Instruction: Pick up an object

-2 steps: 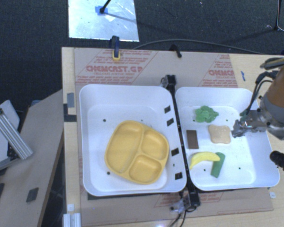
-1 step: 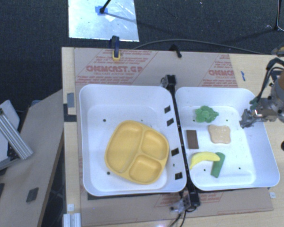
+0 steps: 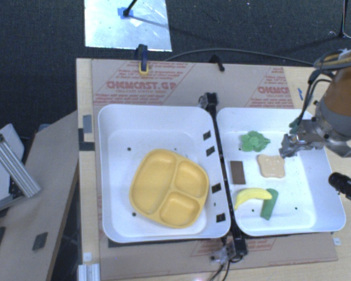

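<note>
Two white bins sit side by side on the bench, and the action is all on the right. The left bin [image 3: 114,127] carries just a yellow divided tray [image 3: 168,187], lying a little toward its near side, well away from the arm.

The right bin [image 3: 322,215] holds the candidates, loosely scattered with gaps between most of them, which should suit a two-finger grab. A green leafy piece [image 3: 254,140] lies toward the far edge. Just beyond it toward the near side sits a tan toast-like slice [image 3: 271,167]. A small brown block [image 3: 237,172] rests close to the bin's left wall. Down by the near edge, a yellow banana [image 3: 253,196] and a green stick-shaped piece [image 3: 269,204] lie touching or nearly so, the tightest pair in the bin and likely the hardest to separate.

Now the hand [image 3: 288,147]: it reaches in from the right edge and hangs over the bin's far half, between the green leafy piece and the tan slice, nearest the slice's upper corner. Whether it is low enough to touch anything I can't say from this slanted angle. How wide it is spread I cannot tell either; the tips blur into a dark cluster. Nothing shows between them, so I'd call nothing picked yet. My read is the slice or the leafy piece is the target.
</note>
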Controlling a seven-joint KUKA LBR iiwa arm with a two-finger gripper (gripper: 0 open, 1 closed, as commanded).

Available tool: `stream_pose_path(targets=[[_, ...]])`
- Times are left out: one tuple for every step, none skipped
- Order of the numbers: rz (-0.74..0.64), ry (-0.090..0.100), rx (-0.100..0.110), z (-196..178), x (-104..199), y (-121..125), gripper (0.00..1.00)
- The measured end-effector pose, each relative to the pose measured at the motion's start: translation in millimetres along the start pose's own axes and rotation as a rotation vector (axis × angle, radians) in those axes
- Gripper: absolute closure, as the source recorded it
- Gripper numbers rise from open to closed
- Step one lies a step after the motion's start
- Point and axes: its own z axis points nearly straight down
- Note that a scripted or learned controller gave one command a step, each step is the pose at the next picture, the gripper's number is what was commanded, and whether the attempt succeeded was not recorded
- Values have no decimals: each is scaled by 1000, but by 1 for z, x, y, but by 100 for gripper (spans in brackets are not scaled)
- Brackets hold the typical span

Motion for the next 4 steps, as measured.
stream_pose_path(targets=[[0, 0, 0, -4, 48, 0, 100], [-2, 1, 1, -5, 107, 0, 100], [-1, 2, 3, 13, 159, -11, 100], [0, 0, 3, 29, 216, -15, 100]])
